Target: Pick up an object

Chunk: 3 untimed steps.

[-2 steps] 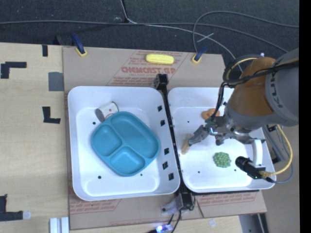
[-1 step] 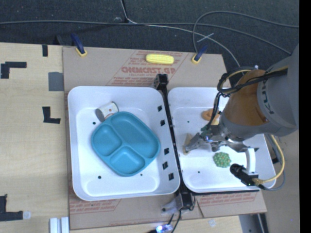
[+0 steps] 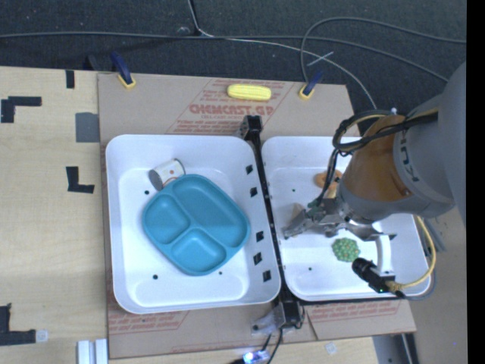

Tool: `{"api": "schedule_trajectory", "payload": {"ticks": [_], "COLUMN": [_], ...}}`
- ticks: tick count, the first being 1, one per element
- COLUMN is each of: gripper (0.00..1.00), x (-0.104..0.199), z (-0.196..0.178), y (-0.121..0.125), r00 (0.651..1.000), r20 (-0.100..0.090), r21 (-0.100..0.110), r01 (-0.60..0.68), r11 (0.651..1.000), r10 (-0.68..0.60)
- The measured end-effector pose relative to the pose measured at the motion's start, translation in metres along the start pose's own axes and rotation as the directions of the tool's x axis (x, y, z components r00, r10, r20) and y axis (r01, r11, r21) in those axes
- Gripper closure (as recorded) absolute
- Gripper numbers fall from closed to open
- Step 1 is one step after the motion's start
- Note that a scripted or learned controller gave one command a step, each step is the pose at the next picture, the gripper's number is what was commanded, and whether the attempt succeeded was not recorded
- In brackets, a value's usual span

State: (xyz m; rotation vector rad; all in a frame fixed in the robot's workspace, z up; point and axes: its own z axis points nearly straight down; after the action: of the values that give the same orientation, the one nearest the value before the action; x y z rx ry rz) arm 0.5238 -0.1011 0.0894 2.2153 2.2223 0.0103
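Across the counter [image 3: 45,226] sit two white bins side by side on cardboard. Arm [image 3: 409,165] comes in from the right, low over the right bin [image 3: 303,279]. Left bin [image 3: 125,203] carries a blue divided tray [image 3: 195,222], with a small grey-and-white item [image 3: 165,174] touching its upper-left rim. End effector [image 3: 303,220] is down near the right bin's left wall, fingers looking spread, nothing between them. Candidate objects in the right bin: a green knobbly thing [image 3: 345,249] just beside the wrist, and an orange piece [image 3: 327,178] half hidden behind cables. Yellow corn-like toy [image 3: 248,92] lies on the cardboard outside the bins, beyond them.

Risks, as judgement: fingers are aimed at bare bin floor, so closing here likely grabs air. Green thing sits under the wrist, not between the fingers; it could get nudged away. Closeness to the divider wall could cause a scrape. Dangling cables may snag.
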Motion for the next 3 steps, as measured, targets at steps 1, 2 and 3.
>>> {"api": "schedule_trajectory", "payload": {"ticks": [1,2,3], "gripper": [1.0,1.0,1.0], "x": [-0.001,0.001,-0.003], "z": [-0.007,-0.05,-0.094], "y": [-0.002,0.005,0.011], "r00": [1.0,1.0,1.0], "r20": [0.003,0.002,0.003], "r21": [0.003,0.005,0.006], "r01": [0.0,-0.002,-0.002], "r11": [1.0,1.0,1.0], "r10": [0.0,0.002,0.002]}}
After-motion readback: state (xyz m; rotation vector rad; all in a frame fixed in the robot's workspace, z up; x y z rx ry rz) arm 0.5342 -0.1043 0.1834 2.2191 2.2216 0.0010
